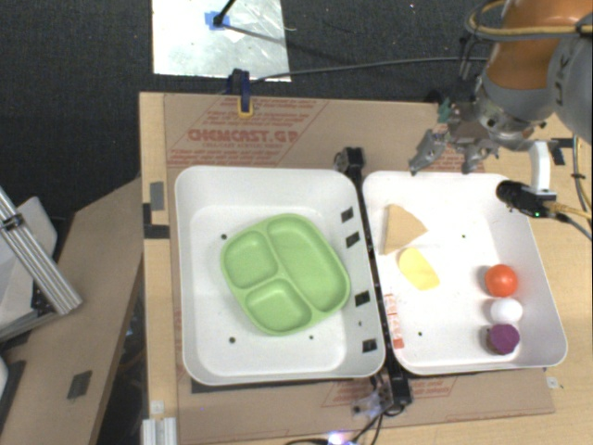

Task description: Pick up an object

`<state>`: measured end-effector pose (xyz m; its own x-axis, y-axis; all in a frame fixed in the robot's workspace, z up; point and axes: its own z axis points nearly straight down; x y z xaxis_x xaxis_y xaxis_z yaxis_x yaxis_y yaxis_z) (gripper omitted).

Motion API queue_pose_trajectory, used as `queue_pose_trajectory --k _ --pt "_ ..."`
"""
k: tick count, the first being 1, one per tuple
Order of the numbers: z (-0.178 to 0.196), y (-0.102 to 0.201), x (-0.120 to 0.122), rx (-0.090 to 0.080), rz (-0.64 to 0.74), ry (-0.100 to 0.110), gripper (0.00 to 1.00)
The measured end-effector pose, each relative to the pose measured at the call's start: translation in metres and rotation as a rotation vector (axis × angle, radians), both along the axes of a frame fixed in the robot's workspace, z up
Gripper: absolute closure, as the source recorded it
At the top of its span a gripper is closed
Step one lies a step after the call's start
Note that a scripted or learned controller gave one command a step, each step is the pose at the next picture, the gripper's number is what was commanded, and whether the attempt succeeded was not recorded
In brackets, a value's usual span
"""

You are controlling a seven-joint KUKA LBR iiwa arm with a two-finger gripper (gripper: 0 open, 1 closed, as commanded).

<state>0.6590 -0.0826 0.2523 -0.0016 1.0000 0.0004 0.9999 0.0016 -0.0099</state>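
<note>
- we see dark carpet (74,82) surrounding the bench.
- a brown cardboard sheet (278,128) with red lettering covers the bench top.
- a shiny foil sheet (218,26) lies on the carpet behind it.

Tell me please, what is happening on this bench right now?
A robot arm reaches in from the right. Its gripper hangs open above the far edge of the right bin and holds nothing. That bin contains a tan wedge, a yellow block, an orange ball, a white ball and a purple ball. A green divided plate lies in the left bin.
</note>
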Motion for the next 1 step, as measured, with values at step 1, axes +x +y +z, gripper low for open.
queue_pose_trajectory --k 1 --pt "0.0075 0.0001 0.002 -0.001 0.002 -0.012 0.0"
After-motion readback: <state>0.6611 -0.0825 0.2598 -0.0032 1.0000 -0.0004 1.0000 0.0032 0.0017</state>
